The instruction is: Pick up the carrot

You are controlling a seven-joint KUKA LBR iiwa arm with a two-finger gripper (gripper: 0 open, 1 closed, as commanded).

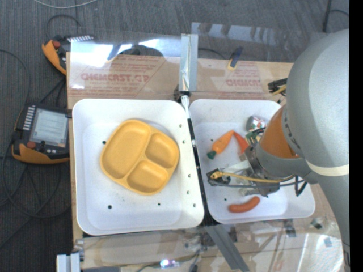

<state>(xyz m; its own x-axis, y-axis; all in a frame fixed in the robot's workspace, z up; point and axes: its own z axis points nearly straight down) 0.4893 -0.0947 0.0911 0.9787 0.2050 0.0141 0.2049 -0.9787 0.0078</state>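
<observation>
Carrot [222, 143], one, in right bin [218, 115], one sausage [244, 204], one yellow tray [140, 155], hand [249, 162] grip indiscernible

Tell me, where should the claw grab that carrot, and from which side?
Probably the orange middle of the carrot, from straight above, closing across its width: it is long and slim, lying flat and slanted in the right bin.

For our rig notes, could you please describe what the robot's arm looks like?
The arm is thick, rounded and smooth, in plain light grey. An orange band rings it above the wrist, and below the band sits a darker grey collar. I can make out no markings on it.
</observation>
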